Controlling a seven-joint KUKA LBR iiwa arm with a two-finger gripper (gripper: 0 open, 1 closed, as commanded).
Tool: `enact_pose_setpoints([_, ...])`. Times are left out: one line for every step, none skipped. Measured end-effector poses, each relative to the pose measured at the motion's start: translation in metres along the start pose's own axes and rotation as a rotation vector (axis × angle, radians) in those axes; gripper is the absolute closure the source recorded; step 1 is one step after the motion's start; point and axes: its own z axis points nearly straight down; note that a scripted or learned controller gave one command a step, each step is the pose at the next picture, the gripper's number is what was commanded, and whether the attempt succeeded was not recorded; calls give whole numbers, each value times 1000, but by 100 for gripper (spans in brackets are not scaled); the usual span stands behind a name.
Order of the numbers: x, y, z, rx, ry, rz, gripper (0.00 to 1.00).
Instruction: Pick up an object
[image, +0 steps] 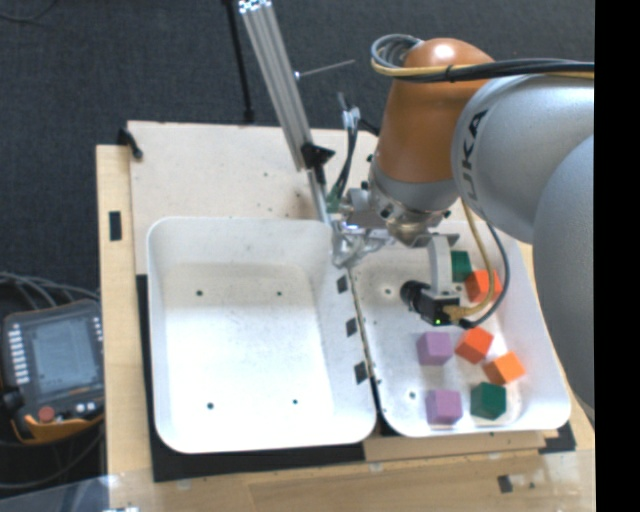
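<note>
**Covered and cropped**

The grey and orange robot arm (470, 130) covers the far end of the right-hand shallow white bin (395, 350). A dark green cube (460, 264) and an orange cube (486, 284) just beside it show only in part beneath the arm. A grey handheld control pendant (55, 360) is cropped by the left edge.

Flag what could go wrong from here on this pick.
1. The hand hangs over the edge where the shallow white left bin meets the shallow white right bin, not over any block. Descending here would likely strike that edge and grab nothing.
2. The upper purple cube and the orange cube beside it sit close together, so going for one may shove the other.
</note>
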Motion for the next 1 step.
enact_pose_setpoints([44,-5,29,-2,-2,0,100])
